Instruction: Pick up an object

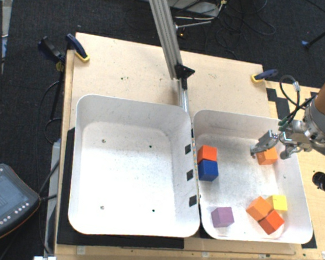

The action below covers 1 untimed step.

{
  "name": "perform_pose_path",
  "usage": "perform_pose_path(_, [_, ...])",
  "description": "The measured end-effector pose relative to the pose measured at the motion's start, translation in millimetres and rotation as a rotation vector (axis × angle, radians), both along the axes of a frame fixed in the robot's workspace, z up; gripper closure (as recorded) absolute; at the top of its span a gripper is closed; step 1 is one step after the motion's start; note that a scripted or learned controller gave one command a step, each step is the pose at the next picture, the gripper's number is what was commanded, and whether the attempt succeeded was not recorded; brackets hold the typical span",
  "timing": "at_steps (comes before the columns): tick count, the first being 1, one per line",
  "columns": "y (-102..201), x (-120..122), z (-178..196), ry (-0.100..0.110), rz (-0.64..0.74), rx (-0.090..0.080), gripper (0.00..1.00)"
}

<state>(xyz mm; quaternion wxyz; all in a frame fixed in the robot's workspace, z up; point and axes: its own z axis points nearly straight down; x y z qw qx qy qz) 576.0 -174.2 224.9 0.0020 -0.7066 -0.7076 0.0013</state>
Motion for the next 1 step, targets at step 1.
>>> perform_pose_path(1, [0.0, 0.9, 2.9, -0.005, 0.0, -0.001, 0.0])
